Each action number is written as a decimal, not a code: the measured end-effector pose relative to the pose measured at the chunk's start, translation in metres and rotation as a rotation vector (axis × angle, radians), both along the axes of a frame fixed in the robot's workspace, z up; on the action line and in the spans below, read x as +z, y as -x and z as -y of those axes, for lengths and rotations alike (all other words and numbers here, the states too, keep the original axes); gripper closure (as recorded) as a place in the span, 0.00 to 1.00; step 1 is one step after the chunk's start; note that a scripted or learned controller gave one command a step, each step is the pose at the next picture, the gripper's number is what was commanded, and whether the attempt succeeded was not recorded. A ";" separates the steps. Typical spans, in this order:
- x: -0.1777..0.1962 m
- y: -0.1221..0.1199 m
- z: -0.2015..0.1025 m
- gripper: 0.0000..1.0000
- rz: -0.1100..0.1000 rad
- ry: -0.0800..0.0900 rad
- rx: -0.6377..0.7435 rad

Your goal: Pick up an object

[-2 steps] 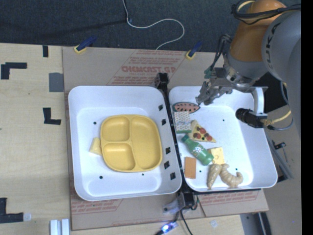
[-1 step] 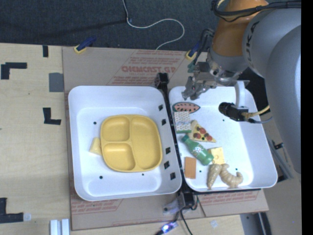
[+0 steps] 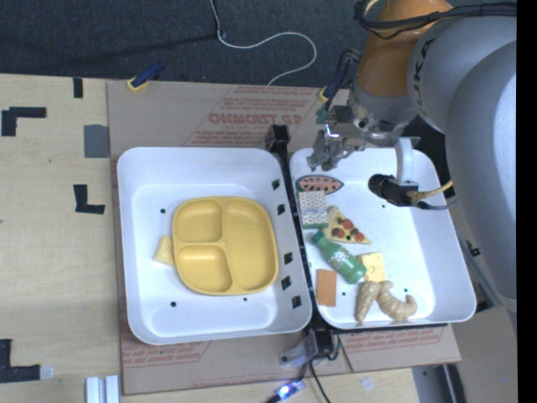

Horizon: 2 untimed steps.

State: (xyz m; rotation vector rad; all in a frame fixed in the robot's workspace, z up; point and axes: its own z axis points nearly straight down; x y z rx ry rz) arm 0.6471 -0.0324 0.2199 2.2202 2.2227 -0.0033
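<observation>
The gripper (image 3: 325,154) hangs above the right bin's (image 3: 428,305) far left corner; its finger state cannot be told. Toy food lies just below it: a melon slice (image 3: 319,183), pizza (image 3: 346,226), a green bottle (image 3: 337,256). Dropping straight onto one piece looks wise. A yellow plate (image 3: 225,244) fills the left bin (image 3: 138,225) on a cardboard-covered bench (image 3: 226,116).

plate (image 3: 225,244) in left bin (image 3: 138,170), bottle (image 3: 338,256) in right bin (image 3: 436,250)

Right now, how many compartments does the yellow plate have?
3. On the yellow plate in the left bin: one upper left, one upper right running down the right side, one lower left.
</observation>
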 end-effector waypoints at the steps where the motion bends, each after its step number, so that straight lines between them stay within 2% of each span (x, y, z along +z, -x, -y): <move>1: -0.003 0.002 -0.016 1.00 0.000 0.000 0.001; 2: -0.001 0.008 0.001 1.00 -0.001 0.000 -0.002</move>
